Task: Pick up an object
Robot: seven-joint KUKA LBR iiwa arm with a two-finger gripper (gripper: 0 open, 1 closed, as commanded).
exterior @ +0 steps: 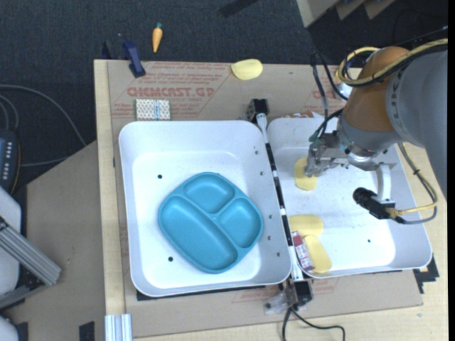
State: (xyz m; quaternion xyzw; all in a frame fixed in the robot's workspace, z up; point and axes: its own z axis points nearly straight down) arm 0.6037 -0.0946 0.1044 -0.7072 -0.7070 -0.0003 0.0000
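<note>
Resting on a cardboard-topped bench (213, 84) over dark carpet (57, 20), two white bins (135, 148), hand (316, 163) grip unclear

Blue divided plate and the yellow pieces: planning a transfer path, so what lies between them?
In the camera view, the blue plate and yellow pieces are separated by the two bins' adjoining rims.

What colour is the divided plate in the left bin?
The plate is light blue, seen plainly in the camera view.
</note>
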